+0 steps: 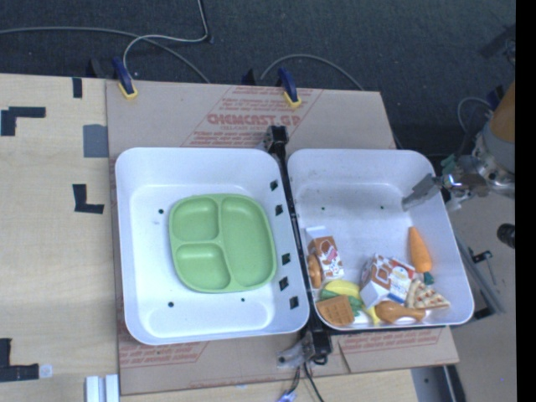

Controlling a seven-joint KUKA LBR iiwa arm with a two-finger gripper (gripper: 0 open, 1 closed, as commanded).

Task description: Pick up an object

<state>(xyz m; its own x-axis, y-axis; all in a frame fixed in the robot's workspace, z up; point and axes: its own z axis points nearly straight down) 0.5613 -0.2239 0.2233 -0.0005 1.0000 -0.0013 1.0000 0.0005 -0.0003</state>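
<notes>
One pincer (416, 196) hung at the right bin's (360, 170) far right rim, above bare white floor; we could not tell how wide it stood, and we saw nothing in it. Just below it lay an orange carrot (420, 249). Nearer the front wall we noted a heap of toy foods: a small carton (326, 256), a yellow piece (341, 289) and a waffle (428, 296). We found a green divided plate (222, 243) in the left bin (138, 182) on the counter (50, 157).
</notes>
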